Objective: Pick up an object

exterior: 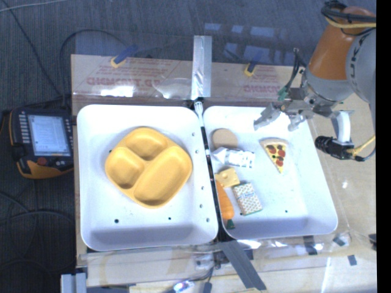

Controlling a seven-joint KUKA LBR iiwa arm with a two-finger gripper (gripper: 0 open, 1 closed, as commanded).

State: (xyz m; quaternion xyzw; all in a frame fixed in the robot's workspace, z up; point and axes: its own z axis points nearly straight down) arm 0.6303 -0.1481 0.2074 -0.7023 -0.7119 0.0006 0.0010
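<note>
Watching remotely, I saw the gripper point(281, 118) with fingers apart and nothing between them, hovering at the right bin's point(305, 221) twelve o'clock rim, the pizza slice point(276, 152) just below at six o'clock.

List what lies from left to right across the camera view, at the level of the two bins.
Teach pendant → left bin → yellow divided plate → carrot → waffle piece → pizza slice → gripper, open and holding nothing, above the right bin's far edge.
</note>
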